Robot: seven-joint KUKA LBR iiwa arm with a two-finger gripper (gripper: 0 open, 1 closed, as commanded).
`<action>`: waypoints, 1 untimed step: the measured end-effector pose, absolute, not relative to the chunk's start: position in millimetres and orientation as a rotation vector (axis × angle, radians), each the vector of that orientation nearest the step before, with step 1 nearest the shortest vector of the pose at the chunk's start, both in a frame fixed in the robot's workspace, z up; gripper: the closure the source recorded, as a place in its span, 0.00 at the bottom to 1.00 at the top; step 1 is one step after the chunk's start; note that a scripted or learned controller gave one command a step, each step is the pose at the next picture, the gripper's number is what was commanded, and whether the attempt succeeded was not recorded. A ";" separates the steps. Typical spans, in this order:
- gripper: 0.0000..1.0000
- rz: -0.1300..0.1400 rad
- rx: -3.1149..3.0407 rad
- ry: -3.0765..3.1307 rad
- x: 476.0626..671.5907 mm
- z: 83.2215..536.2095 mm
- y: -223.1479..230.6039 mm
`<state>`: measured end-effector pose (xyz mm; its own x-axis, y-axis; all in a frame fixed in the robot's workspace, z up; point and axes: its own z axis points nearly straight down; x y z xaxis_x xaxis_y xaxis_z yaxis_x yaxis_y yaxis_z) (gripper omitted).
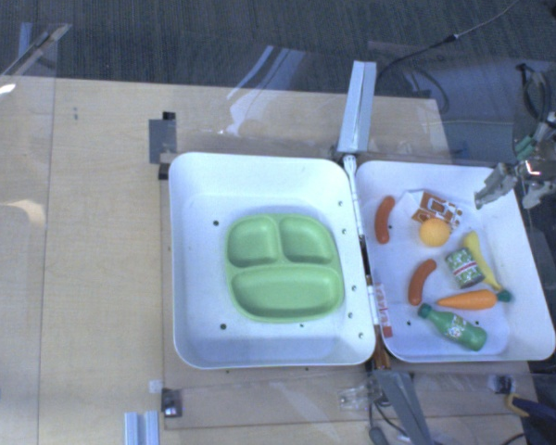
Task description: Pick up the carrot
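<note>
While the smooth orange tapered plastic carrot point(468, 299) lies in the right glossy white bin point(528, 341), I cannot tell my half-cropped pincer's point(497, 186) state.

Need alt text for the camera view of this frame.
A carrot lies untouched in the right bin among sausages, a bottle, a banana and an orange; the gripper hovers at that bin's far right corner. The left bin holds a green tray.

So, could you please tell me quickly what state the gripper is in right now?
Gripper: at the right bin's upper right rim, away from the carrot; open or shut cannot be told.
</note>
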<state>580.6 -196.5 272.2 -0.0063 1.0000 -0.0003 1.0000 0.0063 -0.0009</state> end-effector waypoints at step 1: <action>0.00 0.000 -1.879 -2.516 607.7 161.1 -204.9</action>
